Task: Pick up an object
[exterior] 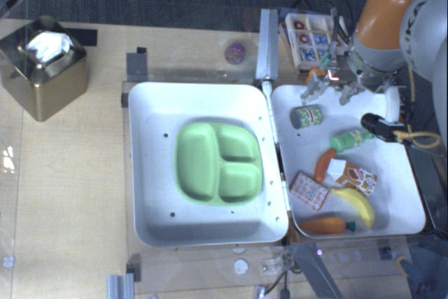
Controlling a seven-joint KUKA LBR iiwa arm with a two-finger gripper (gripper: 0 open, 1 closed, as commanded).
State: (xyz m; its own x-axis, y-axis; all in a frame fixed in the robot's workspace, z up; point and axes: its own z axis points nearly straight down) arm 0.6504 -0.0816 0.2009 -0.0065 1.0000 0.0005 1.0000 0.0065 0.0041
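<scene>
My gripper [329,92] hangs over the far edge of the right bin [413,178], its two metal fingers spread apart with nothing between them. Just below it and a little to the left lies a small green-grey can [308,115]. A green bottle [348,141] rests further right. Toward the near side are an orange sausage-shaped toy [323,164], a white and orange carton [355,178], a banana [358,206], a patterned flat packet [309,191] and a carrot [325,225].
The left bin [150,150] holds a green divided plate [217,161]. A colourful picture box [311,38] lies beyond the right bin, close behind the gripper. A purple disc [236,52] and a gold box [45,73] stand on the bench at the left.
</scene>
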